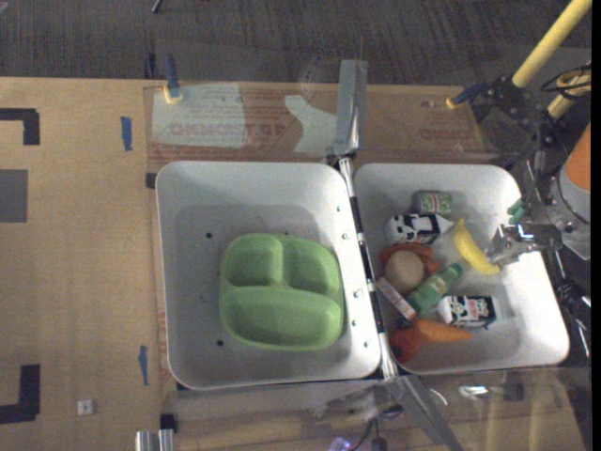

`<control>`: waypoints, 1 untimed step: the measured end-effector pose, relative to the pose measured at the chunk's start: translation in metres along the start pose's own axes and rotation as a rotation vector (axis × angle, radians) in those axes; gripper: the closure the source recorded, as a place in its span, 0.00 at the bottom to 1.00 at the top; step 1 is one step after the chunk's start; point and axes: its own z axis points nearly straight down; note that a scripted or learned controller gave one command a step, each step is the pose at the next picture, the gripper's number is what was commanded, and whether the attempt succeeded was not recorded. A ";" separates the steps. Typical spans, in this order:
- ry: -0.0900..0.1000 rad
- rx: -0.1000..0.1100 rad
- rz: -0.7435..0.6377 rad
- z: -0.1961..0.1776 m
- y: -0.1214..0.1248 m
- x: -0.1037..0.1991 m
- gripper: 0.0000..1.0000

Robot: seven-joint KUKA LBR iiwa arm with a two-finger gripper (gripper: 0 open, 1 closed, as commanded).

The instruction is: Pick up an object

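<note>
My gripper (515, 242) sits over the right edge of the right bin (526, 341), arm coming in from the right with the orange band just visible at the frame edge. I cannot tell how it stands from this angle; nothing visible in it.

Closest to it: a yellow banana (472, 249), just beside the gripper on its left, lying at a slant on the bin floor.

Rest of the right bin, moving away from the gripper:
- green can (433, 202) near the back wall, lying on its side
- black-and-white carton (417, 225) just in front of the can
- second black-and-white carton (468, 310) toward the front, below the banana
- green bottle (434, 289) tilted, between the two cartons
- brown round object (405, 270) left of the bottle, touching a red item beneath it; cannot make out what the red one is
- orange carrot (439, 332) at the front, pointing right

All of these crowd the left half of the bin, near the divider.

Left bin (188, 205): a green sectioned plate (281, 291) lies near the middle, well apart from the gripper.

Both bins rest on the tan bench (75, 280), blue tape marks on it
</note>
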 end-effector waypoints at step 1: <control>-0.002 -0.002 0.223 -0.073 0.011 -0.017 1.00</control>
